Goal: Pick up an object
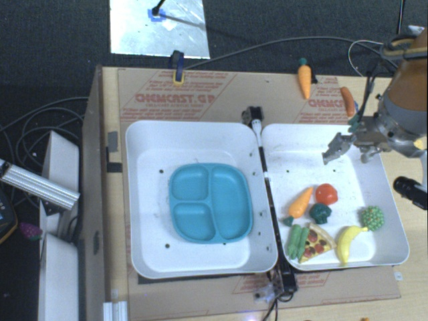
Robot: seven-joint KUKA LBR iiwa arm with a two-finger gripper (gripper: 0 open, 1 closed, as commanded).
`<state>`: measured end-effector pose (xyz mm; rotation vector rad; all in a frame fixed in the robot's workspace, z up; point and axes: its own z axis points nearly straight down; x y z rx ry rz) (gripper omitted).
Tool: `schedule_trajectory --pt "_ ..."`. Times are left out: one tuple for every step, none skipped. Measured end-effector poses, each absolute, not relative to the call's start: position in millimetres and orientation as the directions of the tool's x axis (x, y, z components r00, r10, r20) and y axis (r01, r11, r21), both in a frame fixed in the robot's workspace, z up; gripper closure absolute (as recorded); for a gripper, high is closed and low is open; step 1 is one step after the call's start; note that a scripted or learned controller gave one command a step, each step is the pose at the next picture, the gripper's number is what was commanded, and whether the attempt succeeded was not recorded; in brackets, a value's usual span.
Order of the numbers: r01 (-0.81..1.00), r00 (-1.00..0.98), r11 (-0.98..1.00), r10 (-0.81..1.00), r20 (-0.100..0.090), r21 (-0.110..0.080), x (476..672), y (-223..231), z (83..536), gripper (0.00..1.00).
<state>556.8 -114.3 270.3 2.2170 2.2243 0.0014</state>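
The right bin (287, 146) holds several toy foods in its near half: an orange carrot (301, 201), a red tomato (326, 193), a dark green broccoli (320, 213), a bumpy green fruit (372, 217), a yellow banana (348, 241), a pizza slice (314, 243) and a green vegetable (295, 239). My gripper (349, 154) hovers over the far right part of this bin, above and behind the tomato. It is open, with nothing between its fingers (332, 152).
The left bin (147, 152) holds a blue divided plate (210, 202). A second carrot (305, 79) and an orange piece (348, 100) lie on the board behind the bins. A black divider (262, 166) runs between the bins.
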Motion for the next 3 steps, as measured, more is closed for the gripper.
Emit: schedule_trajectory --pt "1.000 -0.001 0.001 1.000 -0.001 -0.001 556.6 -155 192 0.00" --pt "1.000 -0.001 0.001 1.000 0.000 0.000 557.0 -153 122 0.00" --pt "1.000 -0.001 0.001 1.000 0.000 0.000 539.4 -131 86 0.00"
